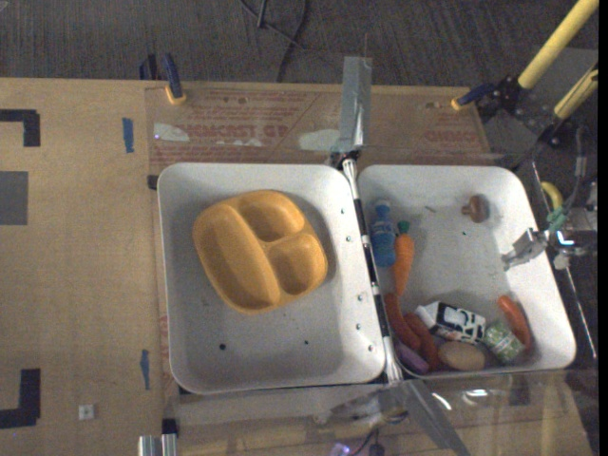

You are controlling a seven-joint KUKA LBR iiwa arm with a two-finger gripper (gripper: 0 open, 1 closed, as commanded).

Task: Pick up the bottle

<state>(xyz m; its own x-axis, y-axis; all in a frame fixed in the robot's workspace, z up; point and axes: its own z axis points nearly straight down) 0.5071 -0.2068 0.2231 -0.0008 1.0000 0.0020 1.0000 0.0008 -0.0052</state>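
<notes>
The bottle (382, 236) is small and blue with a darker cap, lying along the left wall of the right bin (446, 180), its cap toward the far side. An orange carrot (403, 260) lies right beside it. My gripper (524, 248) is over the right rim of the same bin, well to the right of the bottle and apart from it. Nothing shows in the gripper.
The left bin (190, 350) holds a yellow divided plate (260, 250). In the right bin are a brown round piece (475, 207), a black-and-white carton (457, 321), red sausages (405, 327), a potato (462, 355), a green can (503, 343) and an orange piece (514, 317).
</notes>
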